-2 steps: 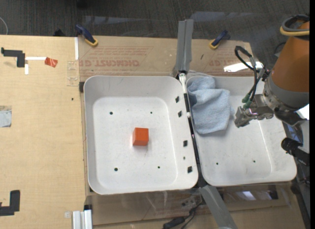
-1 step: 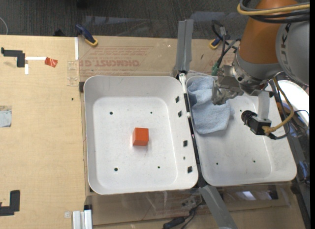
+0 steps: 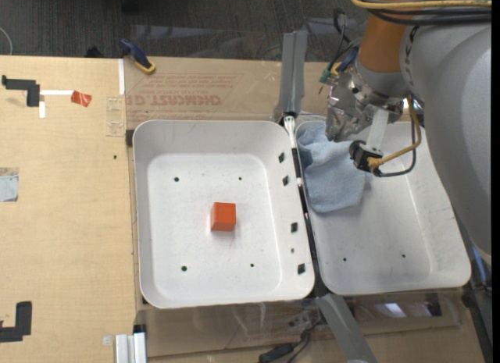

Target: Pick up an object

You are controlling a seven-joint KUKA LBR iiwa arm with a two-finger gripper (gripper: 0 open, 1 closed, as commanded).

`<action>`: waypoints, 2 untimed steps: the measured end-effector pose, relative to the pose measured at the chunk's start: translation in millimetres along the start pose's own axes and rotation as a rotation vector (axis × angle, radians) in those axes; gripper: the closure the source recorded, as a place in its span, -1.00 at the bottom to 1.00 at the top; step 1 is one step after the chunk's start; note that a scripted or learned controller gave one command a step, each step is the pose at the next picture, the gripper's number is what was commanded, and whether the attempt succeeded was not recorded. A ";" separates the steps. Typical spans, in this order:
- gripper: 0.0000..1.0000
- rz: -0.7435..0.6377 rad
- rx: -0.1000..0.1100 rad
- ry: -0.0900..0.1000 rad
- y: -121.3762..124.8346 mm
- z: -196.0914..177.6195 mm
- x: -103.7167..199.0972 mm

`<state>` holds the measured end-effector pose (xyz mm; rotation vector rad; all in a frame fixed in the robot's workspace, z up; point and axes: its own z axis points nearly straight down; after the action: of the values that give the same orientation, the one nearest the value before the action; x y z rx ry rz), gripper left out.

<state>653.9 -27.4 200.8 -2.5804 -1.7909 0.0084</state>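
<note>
A light blue cloth (image 3: 334,180) lies crumpled in the far left corner of the right bin (image 3: 406,260), against the wall shared with the left bin. My gripper (image 3: 338,129) hangs over the cloth's far edge, low and close to it; whether it touches the cloth I cannot tell. An orange-red block (image 3: 223,217) sits alone near the middle of the left bin (image 3: 156,197), well away from the gripper.
The grey arm (image 3: 453,80) with its orange band covers the right bin's far right side. A cardboard sheet (image 3: 203,92) lies behind the bins. A blue and yellow clamp (image 3: 138,56) and a small red tag (image 3: 80,98) sit on the wooden bench at left.
</note>
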 end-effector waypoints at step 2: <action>1.00 0.202 -0.002 0.001 -6.2 -70.6 30.3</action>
<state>659.0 3.4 271.3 -2.7489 -1.5225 0.0047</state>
